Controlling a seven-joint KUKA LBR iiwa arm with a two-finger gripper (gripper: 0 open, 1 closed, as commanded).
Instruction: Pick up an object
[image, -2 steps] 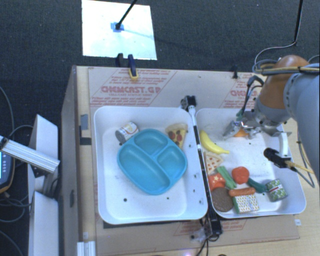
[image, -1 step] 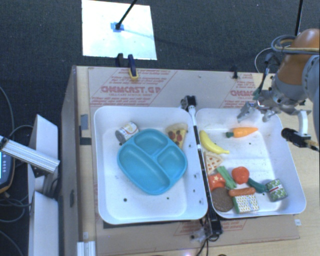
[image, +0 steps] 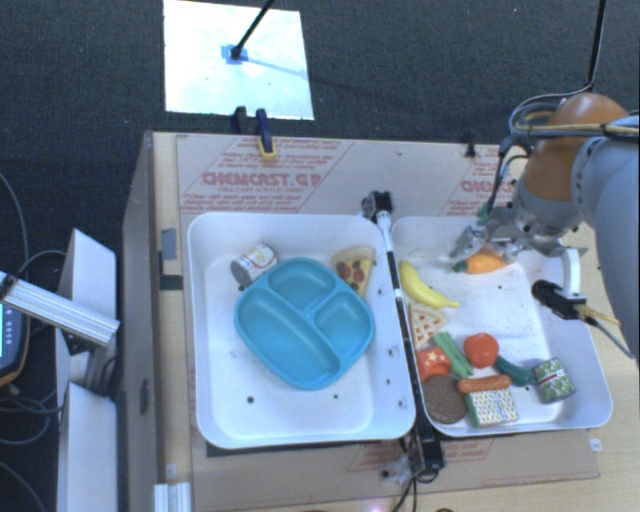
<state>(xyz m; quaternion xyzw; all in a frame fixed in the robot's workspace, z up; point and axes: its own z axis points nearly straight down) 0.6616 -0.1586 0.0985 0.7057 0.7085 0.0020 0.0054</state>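
Camera view looks down on the pale brown surface (image: 300, 175) carrying two shallow white bins side by side. At the upper right of the frame the grey arm with its orange band (image: 590, 160) reaches in and bends down over the right white bin (image: 590, 400). The left white bin (image: 215, 330) holds a large blue sectioned plastic tray (image: 303, 322), a small tin can on its side (image: 253, 265) above the tray's left, and a pizza-slice toy (image: 353, 268) above its right.

The pincer (image: 482, 245) sits low in the upper left part of the right bin, directly over a small orange rounded toy fruit (image: 484, 264), which looks like the piece to be picked. Whether the pincer is spread or closed I cannot tell; the tips are too small and blurred.

Lower in the same bin lie a yellow toy banana (image: 425, 287), a red toy tomato (image: 481, 349) and a brown round cookie (image: 444, 398).

A good grasp probably means centring over the orange fruit, closing across its narrow side, then lifting straight up, clear of the bin wall and the nearby banana.
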